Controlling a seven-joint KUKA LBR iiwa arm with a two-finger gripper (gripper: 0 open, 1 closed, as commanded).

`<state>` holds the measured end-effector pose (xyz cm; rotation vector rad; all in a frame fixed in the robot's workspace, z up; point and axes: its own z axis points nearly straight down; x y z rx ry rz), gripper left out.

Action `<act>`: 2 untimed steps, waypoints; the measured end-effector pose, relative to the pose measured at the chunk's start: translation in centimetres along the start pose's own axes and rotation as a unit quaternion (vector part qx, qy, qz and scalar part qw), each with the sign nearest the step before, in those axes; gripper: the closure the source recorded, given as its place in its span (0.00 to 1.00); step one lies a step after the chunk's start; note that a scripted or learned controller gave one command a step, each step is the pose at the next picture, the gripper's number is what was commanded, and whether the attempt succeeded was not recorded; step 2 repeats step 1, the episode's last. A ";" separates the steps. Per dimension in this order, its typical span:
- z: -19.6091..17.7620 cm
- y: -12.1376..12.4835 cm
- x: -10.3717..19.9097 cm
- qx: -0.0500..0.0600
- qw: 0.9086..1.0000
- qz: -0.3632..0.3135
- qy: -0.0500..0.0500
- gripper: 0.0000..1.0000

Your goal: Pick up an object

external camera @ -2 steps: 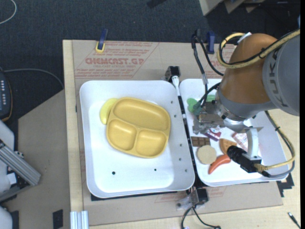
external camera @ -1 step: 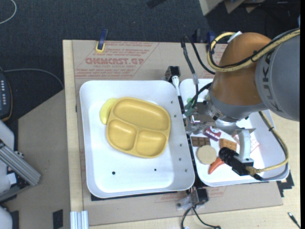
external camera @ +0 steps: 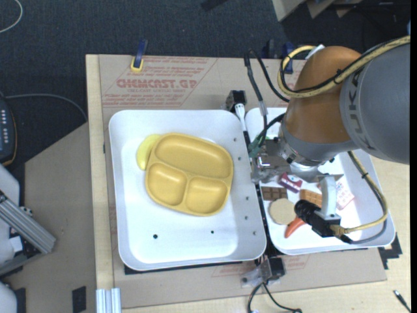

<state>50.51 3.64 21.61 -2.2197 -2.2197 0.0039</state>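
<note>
Arm (external camera: 365, 103) reaching from right, wrist pointing down.

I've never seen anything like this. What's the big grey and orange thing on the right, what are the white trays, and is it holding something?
This is one picture from a camera fixed above a workbench, looking down at a slant. The bulky grey machine with the orange band is a robot arm reaching in from the right; its job is to pick up an object. Its hand is hidden beneath the arm's body, so I can't tell if it holds anything. Two shallow white bins sit side by side. The left white bin holds a yellow plastic plate with three compartments, lying over a smaller yellow piece. The right white bin, under the arm, holds small items: a round tan disc, an orange carrot-shaped toy and other things too cluttered to name.
</note>
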 end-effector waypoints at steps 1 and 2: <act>0.1 -0.4 0.6 0.000 1.000 0.000 0.000 1.00; 0.1 -0.4 0.6 0.000 1.000 0.000 0.000 1.00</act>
